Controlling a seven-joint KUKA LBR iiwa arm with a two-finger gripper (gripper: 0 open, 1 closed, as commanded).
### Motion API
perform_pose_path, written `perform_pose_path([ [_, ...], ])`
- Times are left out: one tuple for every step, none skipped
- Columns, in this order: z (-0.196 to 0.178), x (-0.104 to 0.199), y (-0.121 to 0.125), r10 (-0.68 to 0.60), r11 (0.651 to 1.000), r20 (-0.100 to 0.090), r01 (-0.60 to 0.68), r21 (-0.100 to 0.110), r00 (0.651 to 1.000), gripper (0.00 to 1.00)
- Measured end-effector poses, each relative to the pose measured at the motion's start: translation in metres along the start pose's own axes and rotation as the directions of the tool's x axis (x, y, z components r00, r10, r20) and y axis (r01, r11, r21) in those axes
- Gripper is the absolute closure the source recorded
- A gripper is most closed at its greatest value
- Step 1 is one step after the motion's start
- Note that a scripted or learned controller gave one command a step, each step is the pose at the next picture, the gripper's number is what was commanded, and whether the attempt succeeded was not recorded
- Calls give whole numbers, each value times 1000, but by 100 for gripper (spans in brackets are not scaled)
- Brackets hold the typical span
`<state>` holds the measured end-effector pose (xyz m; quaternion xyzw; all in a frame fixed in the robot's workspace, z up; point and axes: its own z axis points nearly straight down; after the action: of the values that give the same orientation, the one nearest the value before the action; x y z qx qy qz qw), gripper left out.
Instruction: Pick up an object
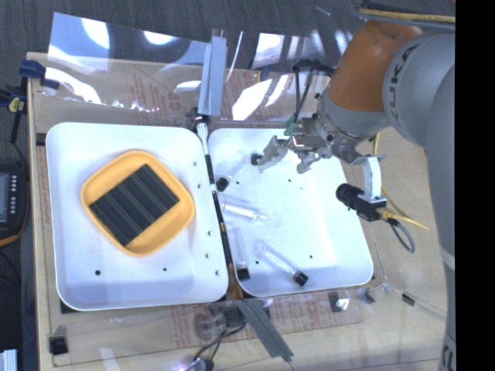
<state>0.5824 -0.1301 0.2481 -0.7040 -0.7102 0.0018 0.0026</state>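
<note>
Below the tool (285, 158), well apart, clear tube (280, 263).

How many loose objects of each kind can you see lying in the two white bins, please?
Yellow pad with dark ribbed top, left bin: 1
Clear tubes, right bin: 2, one mid-bin, one black-capped near the front
Small black piece, right bin: 1
Total: 4

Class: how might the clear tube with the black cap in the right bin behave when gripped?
The clear tube looks round and smooth, so it may roll or slip between fingers. It seems small and thin, probably light. It lies flat in the right bin, apart from the gripper.
</note>
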Motion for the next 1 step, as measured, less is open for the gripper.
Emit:
perform_pose_path([
  [150, -8, 3, -107, 994, 1, 107, 1, 994, 0],
])
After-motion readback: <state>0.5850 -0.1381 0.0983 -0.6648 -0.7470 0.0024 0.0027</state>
